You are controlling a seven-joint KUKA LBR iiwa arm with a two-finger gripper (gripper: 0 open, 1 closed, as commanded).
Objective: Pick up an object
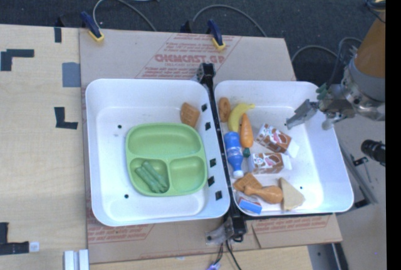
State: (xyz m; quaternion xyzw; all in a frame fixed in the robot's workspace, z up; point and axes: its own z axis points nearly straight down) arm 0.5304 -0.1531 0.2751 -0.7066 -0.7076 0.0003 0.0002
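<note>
Camera view, pincer (313, 113) apparently open, above right bin (326, 165), snack packets (274, 138) nearby

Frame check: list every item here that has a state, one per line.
tool: open, nothing between its fingers, over the right bin
green plate: flat in the left bin, green beans in one compartment
blue bottle: lying on its side
banana: lying unpeeled

Arm in from right, gripper (313, 113) fingers apart, unladen
</note>
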